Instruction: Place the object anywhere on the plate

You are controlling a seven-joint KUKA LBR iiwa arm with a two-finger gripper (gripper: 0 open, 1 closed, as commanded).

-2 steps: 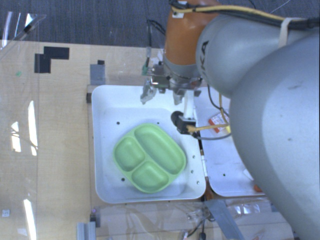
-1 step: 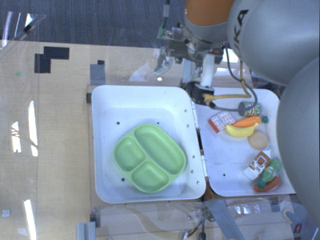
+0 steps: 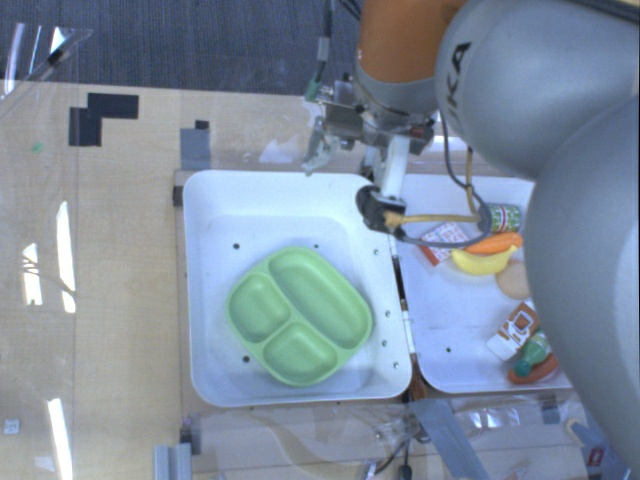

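Plate (image 3: 300, 315), green with 3 compartments, lies in the left bin (image 3: 215, 228); jaws hang near its far rim, apart or together I cannot tell.

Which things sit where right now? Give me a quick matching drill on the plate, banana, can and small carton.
Things:
1 plate
2 banana
3 can
4 small carton

Places:
A right bin, far end
B left bin, middle
C right bin, near end
D right bin, against the orange piece

Pairs: 1-B, 2-D, 3-A, 4-C
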